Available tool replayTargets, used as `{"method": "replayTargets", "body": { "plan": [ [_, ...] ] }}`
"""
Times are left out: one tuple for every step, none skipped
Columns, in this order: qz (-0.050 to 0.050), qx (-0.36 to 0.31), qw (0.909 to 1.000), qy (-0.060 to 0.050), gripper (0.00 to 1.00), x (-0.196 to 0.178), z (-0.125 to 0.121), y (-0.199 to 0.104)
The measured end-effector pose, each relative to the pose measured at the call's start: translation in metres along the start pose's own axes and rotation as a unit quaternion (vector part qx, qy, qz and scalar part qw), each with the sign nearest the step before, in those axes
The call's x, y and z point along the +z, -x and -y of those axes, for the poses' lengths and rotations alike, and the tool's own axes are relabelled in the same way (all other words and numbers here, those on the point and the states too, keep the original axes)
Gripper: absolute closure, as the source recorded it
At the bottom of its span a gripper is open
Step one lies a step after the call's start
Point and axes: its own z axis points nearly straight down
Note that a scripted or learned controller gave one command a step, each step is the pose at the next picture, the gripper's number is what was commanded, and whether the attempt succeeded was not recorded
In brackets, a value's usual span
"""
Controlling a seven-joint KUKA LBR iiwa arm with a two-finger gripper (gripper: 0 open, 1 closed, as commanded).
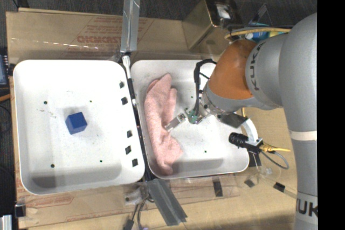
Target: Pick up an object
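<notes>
- On the worktop's left side, a shallow white plastic bin (32,116) holds a small blue cube (76,122), sitting alone left of the bin's centre.
- Between the two bins, a grey metal divider bar (129,24) runs up from their shared edge toward a flat brown cardboard sheet (70,29) behind them.
- Next right, a second shallow white bin (215,167) carries a crumpled pink cloth (160,121), stretched lengthwise along its left wall.
- At the cloth's right edge, the gripper (173,123) reaches in low, its metal fingers (170,125) touching the fabric; whether they are spread or pinching it cannot be told.
- Farther right, the grey arm with its orange band (232,75) leans over the second bin.
</notes>
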Motion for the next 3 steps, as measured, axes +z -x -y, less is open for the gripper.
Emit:
{"method": "replayTargets", "body": {
  "plan": [
    [0.001, 0.024, 0.9997, 0.001, 0.0, -0.09, 0.0, 0.011],
    [0.001, -0.121, 0.9927, 0.001, 0.0, -0.001, -0.056, -0.013],
    [0.002, -0.076, 0.9971, 0.001, 0.0, -0.002, -0.104, -0.013]
  ]
}}
